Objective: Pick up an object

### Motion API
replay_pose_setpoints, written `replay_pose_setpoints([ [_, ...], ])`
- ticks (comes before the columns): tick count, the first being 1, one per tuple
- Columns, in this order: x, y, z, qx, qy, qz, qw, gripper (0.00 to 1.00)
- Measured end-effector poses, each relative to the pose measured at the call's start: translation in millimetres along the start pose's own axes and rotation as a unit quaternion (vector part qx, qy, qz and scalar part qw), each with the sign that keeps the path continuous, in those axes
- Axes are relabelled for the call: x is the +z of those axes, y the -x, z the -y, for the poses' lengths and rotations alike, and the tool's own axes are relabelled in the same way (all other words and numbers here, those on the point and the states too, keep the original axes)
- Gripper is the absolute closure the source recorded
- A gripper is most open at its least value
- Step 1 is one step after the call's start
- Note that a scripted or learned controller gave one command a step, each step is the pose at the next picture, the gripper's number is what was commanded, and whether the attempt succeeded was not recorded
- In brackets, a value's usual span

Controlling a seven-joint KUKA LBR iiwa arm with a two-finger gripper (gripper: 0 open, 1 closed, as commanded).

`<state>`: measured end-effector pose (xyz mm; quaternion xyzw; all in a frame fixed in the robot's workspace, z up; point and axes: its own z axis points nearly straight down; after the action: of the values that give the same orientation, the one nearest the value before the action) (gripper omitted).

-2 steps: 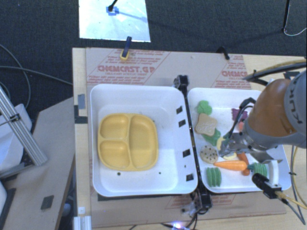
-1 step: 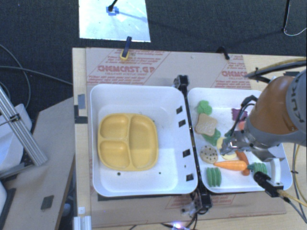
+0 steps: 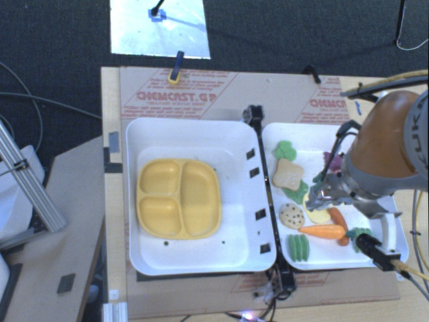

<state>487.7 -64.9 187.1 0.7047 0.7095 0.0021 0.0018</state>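
The right bin (image 3: pixel 315 134) holds several toy foods: a slice of bread (image 3: pixel 287 174), a green broccoli piece (image 3: pixel 285 150), a cookie (image 3: pixel 291 215), an orange carrot (image 3: pixel 323 232), a green pea pod (image 3: pixel 299 247), a red sausage (image 3: pixel 338 219) and a purple piece (image 3: pixel 330 159). My gripper (image 3: pixel 317 200) hangs low over the middle of this bin, just right of the cookie and above the carrot, next to a pale yellow piece (image 3: pixel 320 216). The arm's grey and orange wrist covers the bin's right part.
The left bin (image 3: pixel 234 146) holds a yellow divided plate (image 3: pixel 179 198). A black divider with clips (image 3: pixel 263 180) runs between the bins. A blue and yellow tool (image 3: pixel 176 69) lies on the cardboard behind the bins.
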Motion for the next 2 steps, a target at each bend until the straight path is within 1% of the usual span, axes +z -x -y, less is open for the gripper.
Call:
replay_pose_setpoints([
  [1, 2.9, -28.2, -3.6, 0.0, -0.002, 0.0, 1.0, 1.0],
  [2, 2.8, -59.9, -56.1, -0.001, 0.0, 0.0, 1.0, 1.0],
])
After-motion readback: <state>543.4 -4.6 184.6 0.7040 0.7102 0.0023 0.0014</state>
